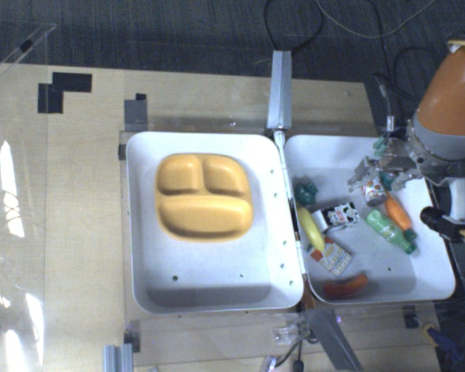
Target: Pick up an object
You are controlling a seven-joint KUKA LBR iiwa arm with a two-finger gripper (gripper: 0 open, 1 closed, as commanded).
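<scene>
The left bin [139, 208] holds a yellow sectioned tray [204, 196], the biggest item on the bench. The right bin [325, 149] carries the small pieces: a green bottle [390, 230], an orange carrot [397, 212], a yellow banana [311, 229], a red sausage [346, 285], a black-and-white carton [341, 215] and a dark green piece [305, 190]. The gripper [381, 173] sits over the right bin's upper right, just above the carrot; whether it grips anything cannot be told.

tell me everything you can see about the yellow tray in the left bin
The yellow tray is a rounded, glossy, plastic-looking plate with three compartments: two small ones at the far side and one wide one nearer the camera. It lies flat, open side up, on the floor of the left bin, toward the far half, apart from the walls. Nothing rests in it.
</scene>
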